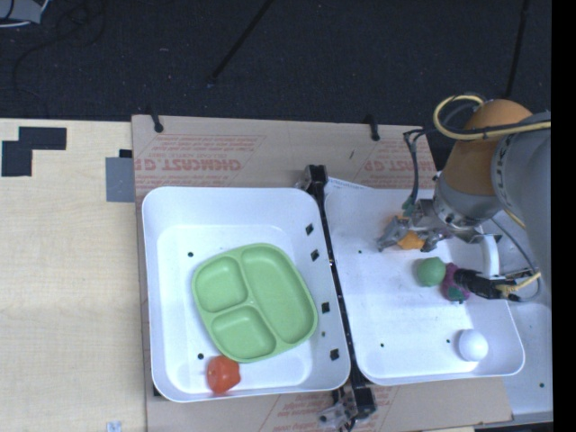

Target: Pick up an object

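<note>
My gripper is low over the back of the right bin, reaching in from the right under the grey and orange arm. A small orange object shows right at the gripper's tip, partly hidden by it. A green ball lies just in front of the gripper, with a purple object touching its right side. A white ball rests near the bin's front right corner.
The left bin holds a green divided plate and a red-orange object at its front edge. A black divider runs between the bins. Cables trail at the right bin's right side.
</note>
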{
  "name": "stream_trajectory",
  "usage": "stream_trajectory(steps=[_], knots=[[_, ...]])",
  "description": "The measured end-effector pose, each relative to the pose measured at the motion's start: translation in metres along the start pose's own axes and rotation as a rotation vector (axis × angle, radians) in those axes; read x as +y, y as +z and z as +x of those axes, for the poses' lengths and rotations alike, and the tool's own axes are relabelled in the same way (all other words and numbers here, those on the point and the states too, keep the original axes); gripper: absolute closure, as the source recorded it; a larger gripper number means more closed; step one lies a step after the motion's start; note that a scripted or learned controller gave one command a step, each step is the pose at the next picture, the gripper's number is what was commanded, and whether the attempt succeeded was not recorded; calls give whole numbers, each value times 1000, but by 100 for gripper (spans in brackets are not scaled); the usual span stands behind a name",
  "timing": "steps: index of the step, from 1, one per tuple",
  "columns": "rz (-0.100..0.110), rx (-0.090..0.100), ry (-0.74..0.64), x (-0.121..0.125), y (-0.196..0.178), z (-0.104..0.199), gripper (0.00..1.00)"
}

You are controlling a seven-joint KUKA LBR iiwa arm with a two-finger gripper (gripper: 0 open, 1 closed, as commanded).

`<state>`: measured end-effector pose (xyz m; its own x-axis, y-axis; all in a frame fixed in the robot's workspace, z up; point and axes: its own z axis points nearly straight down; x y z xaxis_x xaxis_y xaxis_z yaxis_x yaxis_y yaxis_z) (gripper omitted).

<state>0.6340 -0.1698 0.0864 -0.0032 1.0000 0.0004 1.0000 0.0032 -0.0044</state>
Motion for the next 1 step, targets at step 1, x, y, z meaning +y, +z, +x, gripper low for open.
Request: stream_trajectory(steps=[1], knots=[[0, 1, 0, 0, -11, 0, 100]])
